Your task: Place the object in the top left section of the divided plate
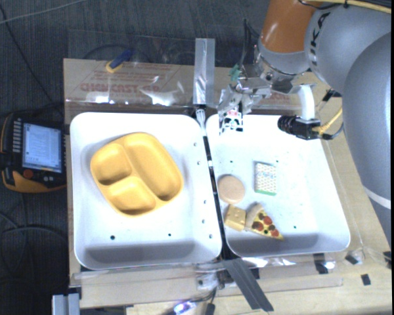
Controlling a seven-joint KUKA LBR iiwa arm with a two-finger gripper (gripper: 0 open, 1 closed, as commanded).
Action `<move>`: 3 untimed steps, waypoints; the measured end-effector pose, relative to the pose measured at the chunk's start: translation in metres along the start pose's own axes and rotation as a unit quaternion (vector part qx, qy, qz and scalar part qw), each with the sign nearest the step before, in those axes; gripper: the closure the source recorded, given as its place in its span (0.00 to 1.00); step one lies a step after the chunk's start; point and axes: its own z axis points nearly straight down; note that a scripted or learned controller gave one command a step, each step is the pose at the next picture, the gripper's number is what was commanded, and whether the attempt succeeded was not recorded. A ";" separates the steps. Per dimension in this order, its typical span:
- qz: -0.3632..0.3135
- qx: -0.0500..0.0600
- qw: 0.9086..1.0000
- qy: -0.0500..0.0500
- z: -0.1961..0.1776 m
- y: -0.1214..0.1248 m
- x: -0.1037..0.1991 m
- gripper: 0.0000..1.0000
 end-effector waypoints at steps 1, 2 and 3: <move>0.000 -0.001 1.000 0.000 0.000 0.000 0.000 0.00; 0.000 0.001 1.000 -0.001 -0.009 0.001 0.000 1.00; -0.113 -0.001 0.994 0.001 0.011 -0.034 -0.040 1.00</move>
